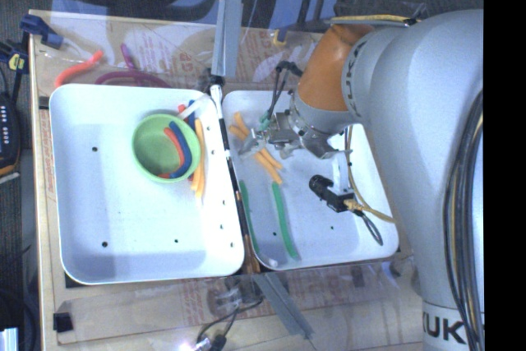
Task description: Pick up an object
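- Gripper (265,137) is lowered into right bin (362,238), at its 11 o'clock corner; finger opening cannot be told.
- Orange sticks (269,163) are seen just beside it, at 6 o'clock.
- Green bowl (164,147) is kept in left bin (107,234).

Two white bins (123,242) on a cluttered bench (164,41)

left bin (107,210): open floor left of and below green bowl (164,148) | right bin (329,247): orange sticks (267,163) and green strips (283,219) crowd left side, arm (394,94) covers upper right | bare floor lower middle
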Tool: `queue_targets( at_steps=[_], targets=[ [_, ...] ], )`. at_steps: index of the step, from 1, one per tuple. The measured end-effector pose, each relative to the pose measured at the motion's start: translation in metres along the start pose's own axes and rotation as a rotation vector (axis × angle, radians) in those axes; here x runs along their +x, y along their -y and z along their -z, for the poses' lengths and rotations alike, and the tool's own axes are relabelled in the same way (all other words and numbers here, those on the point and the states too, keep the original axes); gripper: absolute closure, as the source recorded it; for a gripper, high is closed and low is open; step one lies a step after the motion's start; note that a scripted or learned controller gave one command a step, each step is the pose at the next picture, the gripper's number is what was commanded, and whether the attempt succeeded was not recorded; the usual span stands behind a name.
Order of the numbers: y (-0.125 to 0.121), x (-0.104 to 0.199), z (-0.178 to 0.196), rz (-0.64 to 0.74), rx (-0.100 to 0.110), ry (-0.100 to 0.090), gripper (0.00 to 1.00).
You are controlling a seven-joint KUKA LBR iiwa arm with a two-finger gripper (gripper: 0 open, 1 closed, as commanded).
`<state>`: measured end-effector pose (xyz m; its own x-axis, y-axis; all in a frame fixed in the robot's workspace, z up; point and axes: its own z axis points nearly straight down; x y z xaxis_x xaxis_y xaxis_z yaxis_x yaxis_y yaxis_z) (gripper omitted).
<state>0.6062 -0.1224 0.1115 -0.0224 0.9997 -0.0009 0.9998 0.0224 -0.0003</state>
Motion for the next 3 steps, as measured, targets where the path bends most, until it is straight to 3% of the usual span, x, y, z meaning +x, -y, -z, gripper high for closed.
queue_targets(
  at_steps=[1, 2, 3],
  targets=[
    [-0.001, 0.000, 0.010, 0.001, -0.004, 0.000, 1.00],
    [-0.001, 0.001, 0.010, 0.001, -0.004, 0.000, 0.00],
    [-0.004, 0.002, -0.019, -0.043, 0.001, -0.001, 0.00]
  ],
)
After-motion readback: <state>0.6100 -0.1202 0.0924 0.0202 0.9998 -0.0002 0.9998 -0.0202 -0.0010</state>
